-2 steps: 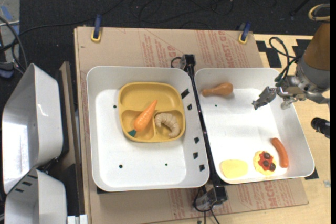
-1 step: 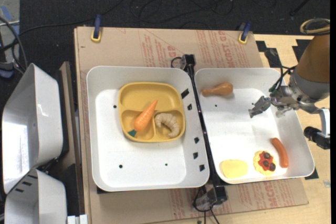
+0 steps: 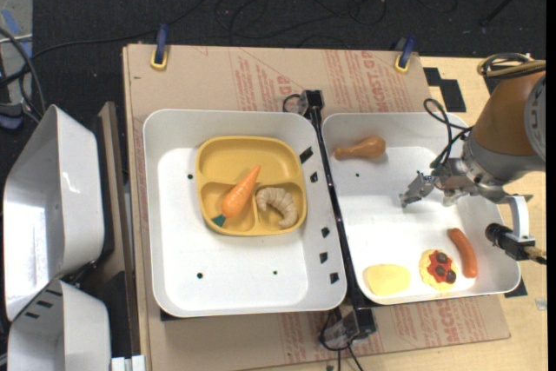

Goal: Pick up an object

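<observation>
A: Claw point(image 3: 415, 192) sits low in the right bin point(image 3: 382, 226), over bare white floor. Nothing visible between its tips. Whether it is wide or narrow, cannot tell, too small and dark at this angle.

B: Candidate objects?

A: Right bin: drumstick point(image 3: 360, 149) near the back wall, well apart from the claw; sausage point(image 3: 463, 252), small pizza point(image 3: 438, 268) and a pale yellow flat piece point(image 3: 387, 279) along the front edge. Left bin point(image 3: 174, 213): yellow divided plate point(image 3: 213, 154) with a carrot point(image 3: 241, 192) and a shrimp point(image 3: 278, 204) in its compartments.

B: Risks from here?

A: Main one, probably closing on nothing, since no object lies under the tips. Next, the flat items: pizza and the yellow piece look thin, so the tips could likely slide over them. Sausage and pizza sit just beside each other, so a grab there might nudge one or catch both.

B: Drumstick?

A: Rounded, close to the wall; could roll away or leave the claw scraping the bin side. Also a cable point(image 3: 445, 128) loops near the wrist, could snag.
</observation>
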Action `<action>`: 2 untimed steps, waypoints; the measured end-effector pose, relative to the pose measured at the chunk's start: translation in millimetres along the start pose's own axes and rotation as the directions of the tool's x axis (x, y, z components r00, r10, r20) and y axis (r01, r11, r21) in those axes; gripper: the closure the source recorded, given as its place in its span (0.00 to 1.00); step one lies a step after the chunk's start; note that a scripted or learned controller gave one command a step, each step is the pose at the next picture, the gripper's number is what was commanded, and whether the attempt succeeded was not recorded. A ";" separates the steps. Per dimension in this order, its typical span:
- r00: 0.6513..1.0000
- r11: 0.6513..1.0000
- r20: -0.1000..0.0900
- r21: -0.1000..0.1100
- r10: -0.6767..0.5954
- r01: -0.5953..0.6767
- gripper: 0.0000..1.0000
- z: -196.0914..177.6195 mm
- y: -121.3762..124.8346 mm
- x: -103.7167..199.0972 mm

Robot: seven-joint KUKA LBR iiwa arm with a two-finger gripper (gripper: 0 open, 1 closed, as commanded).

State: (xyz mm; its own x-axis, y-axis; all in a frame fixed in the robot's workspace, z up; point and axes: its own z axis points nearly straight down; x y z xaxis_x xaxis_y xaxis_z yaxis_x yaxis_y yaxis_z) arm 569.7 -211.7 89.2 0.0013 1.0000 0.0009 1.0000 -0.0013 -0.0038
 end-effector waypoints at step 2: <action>1.000 1.000 0.003 -0.008 0.001 -0.001 1.00 -56.9 -1.7 -1.4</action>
State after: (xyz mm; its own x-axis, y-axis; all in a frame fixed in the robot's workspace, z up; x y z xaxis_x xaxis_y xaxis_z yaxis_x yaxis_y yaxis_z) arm 568.2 -213.2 146.1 0.0020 1.0000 -0.0019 1.0000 -0.0020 0.0044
